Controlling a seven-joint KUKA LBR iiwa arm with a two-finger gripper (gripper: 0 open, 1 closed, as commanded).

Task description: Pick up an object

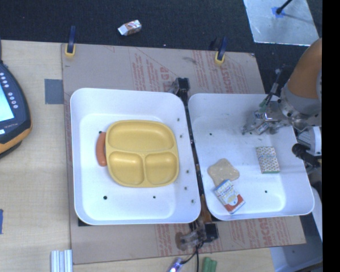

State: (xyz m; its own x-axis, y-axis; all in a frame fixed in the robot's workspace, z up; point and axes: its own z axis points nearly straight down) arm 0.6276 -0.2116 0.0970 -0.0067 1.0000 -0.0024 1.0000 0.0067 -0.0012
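The gripper [259,123] hovers at the right bin's [215,109] upper right; whether it is parted cannot be told. A patterned packet [267,159], tan piece [222,170] and small carton [229,196] lie below it, none lifted yet.
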